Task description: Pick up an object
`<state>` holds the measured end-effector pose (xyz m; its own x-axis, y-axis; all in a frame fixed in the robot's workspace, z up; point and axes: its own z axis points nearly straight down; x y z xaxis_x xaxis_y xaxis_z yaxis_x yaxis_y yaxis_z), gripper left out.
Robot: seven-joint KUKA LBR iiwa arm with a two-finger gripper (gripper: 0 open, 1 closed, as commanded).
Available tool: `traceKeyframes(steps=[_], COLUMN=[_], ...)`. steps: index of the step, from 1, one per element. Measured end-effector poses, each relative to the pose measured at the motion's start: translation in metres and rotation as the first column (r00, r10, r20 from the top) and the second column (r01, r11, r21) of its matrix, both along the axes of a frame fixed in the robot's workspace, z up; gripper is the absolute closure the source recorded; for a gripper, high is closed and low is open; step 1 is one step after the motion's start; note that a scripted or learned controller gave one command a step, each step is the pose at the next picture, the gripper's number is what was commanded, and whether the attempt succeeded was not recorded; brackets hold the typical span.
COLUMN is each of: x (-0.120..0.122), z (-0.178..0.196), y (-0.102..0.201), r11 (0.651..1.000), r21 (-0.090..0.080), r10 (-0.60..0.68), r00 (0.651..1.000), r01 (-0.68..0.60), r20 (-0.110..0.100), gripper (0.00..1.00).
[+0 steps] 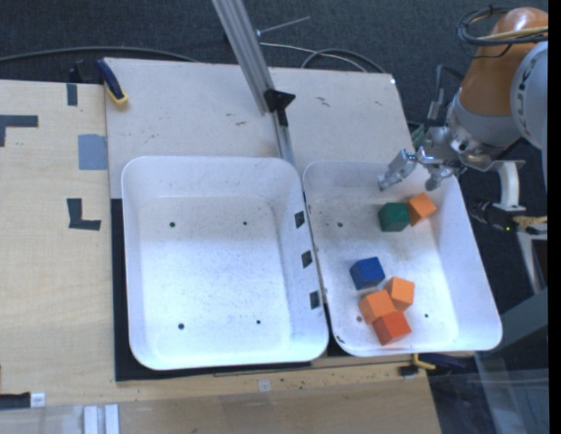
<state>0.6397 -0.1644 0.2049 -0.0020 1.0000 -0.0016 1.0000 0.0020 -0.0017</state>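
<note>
My gripper (413, 177) hangs over the far end of the right bin (475, 283), open, with nothing between its fingers. Just below it lie a green block (394, 217) and a small orange block (423, 207), side by side and touching. Nearer the front of the same bin are a blue block (367, 272), two orange blocks (402, 291) (378, 305) and a red-orange block (392, 327), clustered together.
The left bin (136, 242) stands beside the right one, their rims meeting in the middle. A slanted metal rail (249, 52) crosses the board behind the bins. A yellow and blue clamp (111, 83) sits at the board's far left corner.
</note>
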Motion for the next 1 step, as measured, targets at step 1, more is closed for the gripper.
traceKeyframes(steps=[1], x=[-0.0505], z=[-0.0351], y=[-0.0286], r11=[1.0], r21=[0.001], r10=[-0.005], r00=[1.0], r01=[0.005], r20=[-0.006], gripper=[0.0])
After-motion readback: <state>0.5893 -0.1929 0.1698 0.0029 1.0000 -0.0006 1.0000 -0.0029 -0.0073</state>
